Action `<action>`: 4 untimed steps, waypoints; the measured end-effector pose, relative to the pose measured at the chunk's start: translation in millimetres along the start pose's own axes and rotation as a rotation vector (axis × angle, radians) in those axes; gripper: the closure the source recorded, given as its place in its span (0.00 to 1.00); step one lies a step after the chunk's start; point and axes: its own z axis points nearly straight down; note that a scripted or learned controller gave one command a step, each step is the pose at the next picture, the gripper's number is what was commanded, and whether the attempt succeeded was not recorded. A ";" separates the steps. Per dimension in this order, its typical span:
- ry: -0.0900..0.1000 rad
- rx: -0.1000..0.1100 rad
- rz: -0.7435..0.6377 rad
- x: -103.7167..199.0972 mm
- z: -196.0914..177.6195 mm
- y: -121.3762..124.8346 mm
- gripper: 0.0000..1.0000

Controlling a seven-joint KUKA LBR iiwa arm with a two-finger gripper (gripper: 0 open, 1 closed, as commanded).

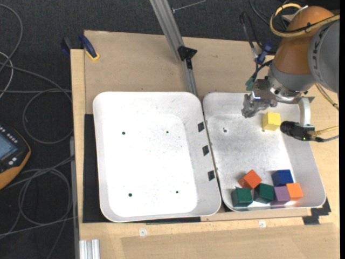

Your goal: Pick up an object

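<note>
Tabletop [140, 53] carries two white bins side by side. Left bin [108, 144] has a bare, speckled floor. Right bin [237, 150] holds all the blocks. Arm [302, 42] comes in from the right, its hand [251, 108] low over the right bin's far end (finger state: can't tell, too dark and small). Yellow block [271, 121] sits just beside the hand, apart from it. Remaining blocks cluster in the near corner: orange-red [250, 179], blue [282, 177], two green [242, 196], purple [281, 194], orange [294, 190].

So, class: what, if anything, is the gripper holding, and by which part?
Nothing visibly: the gripper is beside the yellow block, not around it.
</note>
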 end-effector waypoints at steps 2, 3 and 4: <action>0.004 0.007 -0.004 48.8 -55.2 -20.0 1.00; 0.005 0.008 -0.005 98.5 -68.1 -46.0 1.00; 0.003 0.011 -0.004 142.4 -57.4 -77.9 1.00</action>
